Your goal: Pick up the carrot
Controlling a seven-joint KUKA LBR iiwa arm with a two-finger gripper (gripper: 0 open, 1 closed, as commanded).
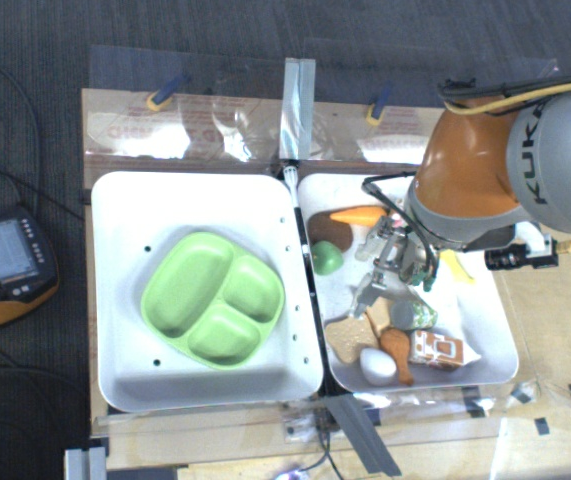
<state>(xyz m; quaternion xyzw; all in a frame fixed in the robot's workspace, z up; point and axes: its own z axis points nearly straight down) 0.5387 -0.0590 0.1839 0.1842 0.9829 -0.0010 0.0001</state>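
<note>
- Dark carpet around wooden bench; two white bins.
- Orange tapered carrot at right bin's far edge.
- Metal two-finger gripper just beside, spread narrow, empty.

one fixed camera looks down from above the tabletop at a slant — far enough back to take in both white bins, the left bin and the right bin, side by side, plus dark floor beyond. the arm enters from the frame's right edge — its orange band close under the lens.
</note>
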